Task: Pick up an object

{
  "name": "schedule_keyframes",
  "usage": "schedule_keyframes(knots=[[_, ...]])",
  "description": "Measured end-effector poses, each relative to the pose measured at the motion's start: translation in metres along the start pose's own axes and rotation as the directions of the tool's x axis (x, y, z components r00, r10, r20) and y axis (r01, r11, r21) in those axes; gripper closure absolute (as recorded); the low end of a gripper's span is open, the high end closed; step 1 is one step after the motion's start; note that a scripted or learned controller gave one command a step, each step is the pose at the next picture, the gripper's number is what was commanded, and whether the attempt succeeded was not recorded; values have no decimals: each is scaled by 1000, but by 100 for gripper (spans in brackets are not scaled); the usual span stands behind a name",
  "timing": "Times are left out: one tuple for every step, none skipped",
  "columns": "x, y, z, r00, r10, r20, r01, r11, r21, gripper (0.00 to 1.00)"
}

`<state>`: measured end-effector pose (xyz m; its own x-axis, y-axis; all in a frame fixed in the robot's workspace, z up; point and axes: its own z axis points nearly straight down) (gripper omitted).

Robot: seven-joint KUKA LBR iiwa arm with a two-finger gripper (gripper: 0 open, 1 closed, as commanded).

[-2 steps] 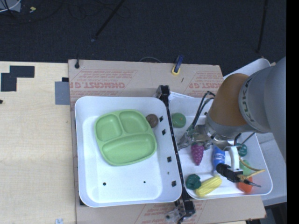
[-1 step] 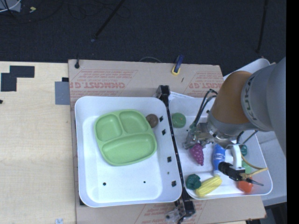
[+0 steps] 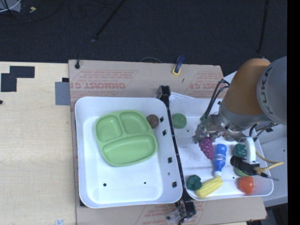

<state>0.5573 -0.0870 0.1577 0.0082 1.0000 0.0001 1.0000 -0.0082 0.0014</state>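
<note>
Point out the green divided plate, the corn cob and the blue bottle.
green divided plate (image 3: 125, 138), camera view, middle ridge.
corn cob (image 3: 209, 186), camera view, mid-cob.
blue bottle (image 3: 219, 157), camera view, its body.

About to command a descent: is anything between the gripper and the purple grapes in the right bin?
Nothing visible does. The gripper sits directly at the upper end of the purple grapes. The blue bottle lies close on the grapes' right, and the green round toy sits apart to the upper left.

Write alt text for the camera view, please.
The grey arm's gripper hangs over the right white bin by a purple grape bunch, blue bottle and yellow corn cob. The left white bin holds a green divided plate.
</note>
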Motion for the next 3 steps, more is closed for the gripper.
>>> schedule_keyframes(knots=[[0, -6, -44, 1000, -5, 0, 5, 1000, 0, 100], [-1, -5, -71, 1000, -8, 0, 8, 1000, 1, 100], [58, 6, -78, 1000, -13, -2, 13, 1000, 3, 100]])
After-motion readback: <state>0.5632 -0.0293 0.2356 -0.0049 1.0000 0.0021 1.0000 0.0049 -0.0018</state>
